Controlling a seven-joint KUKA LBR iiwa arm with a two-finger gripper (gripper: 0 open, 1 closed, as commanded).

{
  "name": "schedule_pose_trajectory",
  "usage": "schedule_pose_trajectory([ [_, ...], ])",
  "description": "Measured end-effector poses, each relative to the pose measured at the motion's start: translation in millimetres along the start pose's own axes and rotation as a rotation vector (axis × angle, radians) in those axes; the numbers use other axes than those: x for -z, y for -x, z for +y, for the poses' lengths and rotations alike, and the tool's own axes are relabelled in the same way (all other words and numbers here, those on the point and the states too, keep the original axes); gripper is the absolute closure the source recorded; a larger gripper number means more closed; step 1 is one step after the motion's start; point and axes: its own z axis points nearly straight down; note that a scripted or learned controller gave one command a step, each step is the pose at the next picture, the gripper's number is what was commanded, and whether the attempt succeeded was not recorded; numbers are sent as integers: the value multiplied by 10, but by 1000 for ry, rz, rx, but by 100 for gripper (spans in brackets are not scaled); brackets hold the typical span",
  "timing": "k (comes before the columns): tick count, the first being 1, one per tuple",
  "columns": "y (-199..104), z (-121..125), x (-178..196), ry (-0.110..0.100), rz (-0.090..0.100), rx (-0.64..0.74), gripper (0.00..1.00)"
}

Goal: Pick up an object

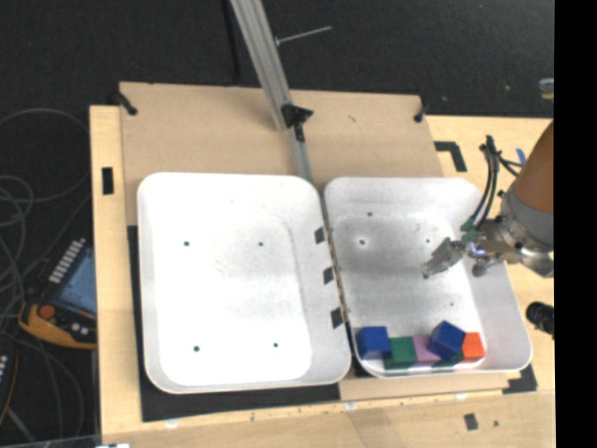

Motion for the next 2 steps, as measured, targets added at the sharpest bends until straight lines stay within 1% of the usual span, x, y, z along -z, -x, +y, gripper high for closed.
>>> schedule_pose_trajectory([
  [1, -242, -279, 121, -2, 2, 9, 0],
  [2, -626, -304, -1279, 1, -1, -2, 0],
])
